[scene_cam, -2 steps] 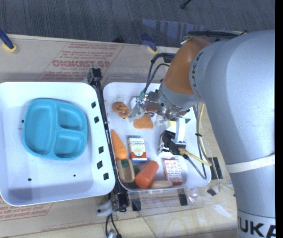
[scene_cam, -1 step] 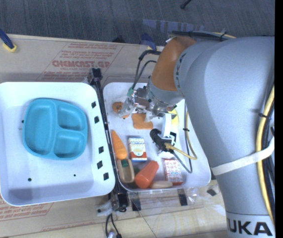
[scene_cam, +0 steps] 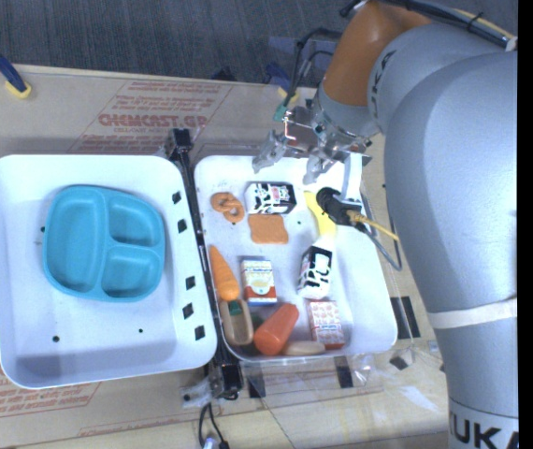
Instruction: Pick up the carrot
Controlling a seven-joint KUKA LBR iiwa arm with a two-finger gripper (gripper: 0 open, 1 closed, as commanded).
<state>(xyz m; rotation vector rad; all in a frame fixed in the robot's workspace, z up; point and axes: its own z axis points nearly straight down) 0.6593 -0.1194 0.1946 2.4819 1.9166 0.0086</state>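
Getting the carrot (scene_cam: pixel 223 273) cleanly will, I'd guess, mean coming down along the left wall of the right bin (scene_cam: pixel 371 271), fingers straddling its narrow body crosswise, since it lies lengthwise tight beside that wall with a small carton (scene_cam: pixel 259 281) just to its right and a brown block at its lower tip. That leaves little room for a finger on either side. The gripper (scene_cam: pixel 293 158) hangs over the bin's far edge, well apart from the carrot, its two fingers spread and holding nothing. The grey arm (scene_cam: pixel 444 157) sweeps in from the right, orange band above the wrist.
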